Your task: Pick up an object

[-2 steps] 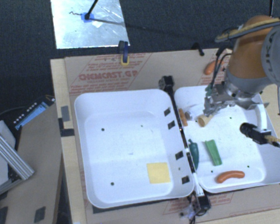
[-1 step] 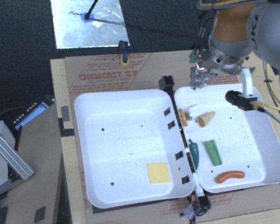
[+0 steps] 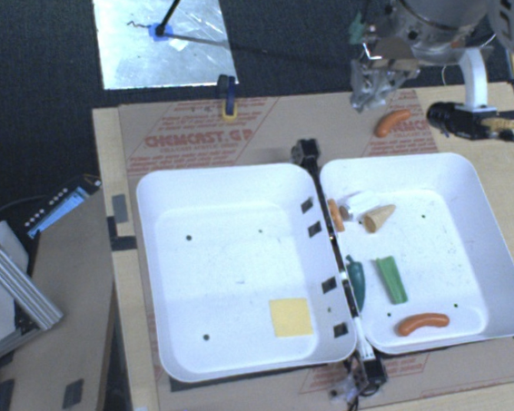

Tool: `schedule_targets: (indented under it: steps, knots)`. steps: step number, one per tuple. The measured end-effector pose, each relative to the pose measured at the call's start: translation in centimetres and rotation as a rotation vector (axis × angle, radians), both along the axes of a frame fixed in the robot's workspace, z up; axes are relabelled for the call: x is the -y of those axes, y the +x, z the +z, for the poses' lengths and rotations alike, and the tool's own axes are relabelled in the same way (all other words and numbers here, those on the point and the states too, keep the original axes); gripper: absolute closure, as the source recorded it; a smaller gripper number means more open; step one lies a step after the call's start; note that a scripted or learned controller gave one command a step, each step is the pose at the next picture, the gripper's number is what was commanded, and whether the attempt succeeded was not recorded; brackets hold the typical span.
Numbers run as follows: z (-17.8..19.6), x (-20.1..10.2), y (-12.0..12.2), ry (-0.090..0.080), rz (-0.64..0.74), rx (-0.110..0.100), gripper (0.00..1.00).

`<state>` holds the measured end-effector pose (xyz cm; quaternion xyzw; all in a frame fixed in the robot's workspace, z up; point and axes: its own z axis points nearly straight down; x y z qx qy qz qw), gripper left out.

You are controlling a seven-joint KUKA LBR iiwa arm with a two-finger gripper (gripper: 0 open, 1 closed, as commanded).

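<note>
My gripper (image 3: 373,95) hangs high above the bench's back edge, behind the right bin (image 3: 487,221) and outside it. Just right of and below it, an orange sausage (image 3: 393,123) lies on the cardboard, outside the bins. In the right bin lie another orange sausage (image 3: 422,323), a green block (image 3: 392,279), a dark green pepper (image 3: 356,278) against the left wall, a tan cone (image 3: 377,218) and a small orange stick (image 3: 335,214). A yellow square (image 3: 291,317) lies flat in the left bin (image 3: 166,255). I see nothing held in the gripper.
Both bins rest on a cardboard sheet (image 3: 195,133). A blue and yellow clamp (image 3: 227,98) stands at its back edge, with a shiny foil sheet (image 3: 163,36) behind it. A metal frame (image 3: 5,281) stands at the far left.
</note>
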<state>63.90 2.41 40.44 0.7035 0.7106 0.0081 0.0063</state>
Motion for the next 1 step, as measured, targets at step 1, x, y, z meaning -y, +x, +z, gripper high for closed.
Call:
schedule_targets:
  steps: [1]
  knots:
    - [8.92, -2.84, -0.29, 0.0, -0.002, -0.007, 1.0]
